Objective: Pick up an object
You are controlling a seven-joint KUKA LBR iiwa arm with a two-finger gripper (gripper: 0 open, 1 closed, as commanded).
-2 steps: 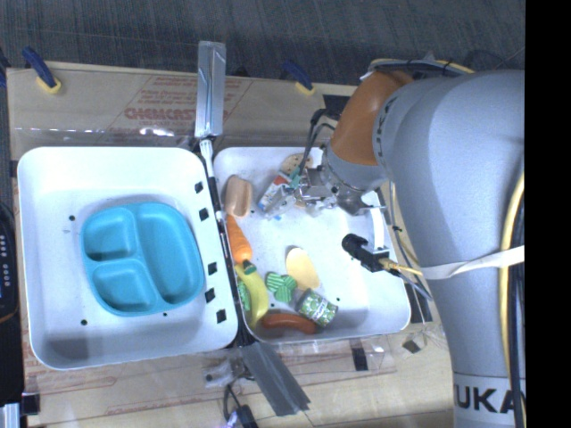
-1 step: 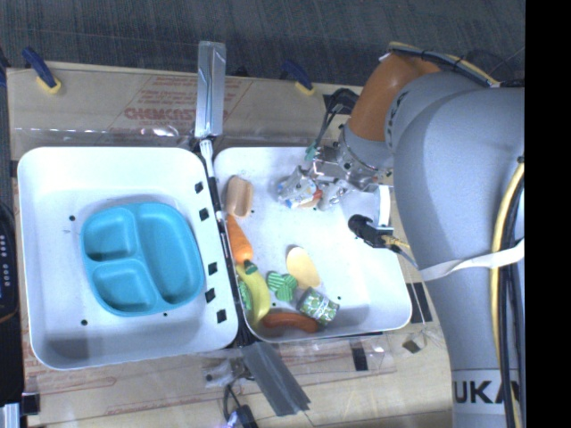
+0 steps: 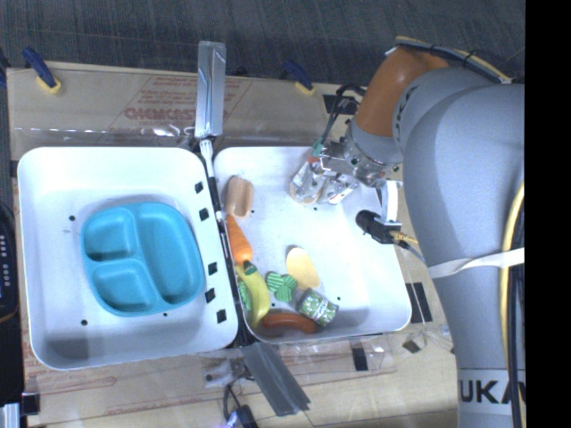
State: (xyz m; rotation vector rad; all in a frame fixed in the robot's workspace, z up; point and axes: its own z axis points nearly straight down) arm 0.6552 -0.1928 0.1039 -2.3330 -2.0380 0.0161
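A turquoise tray is being shown in a white bin, an orange carrot, yellow banana, green-patterned can and red-brown sausage in the other white bin.

This place looks like a robotics lab. A big grey industrial arm stands at a bench covered with cardboard held by blue clamps. Two white bins sit side by side, one with toy food, one with a blue tray.
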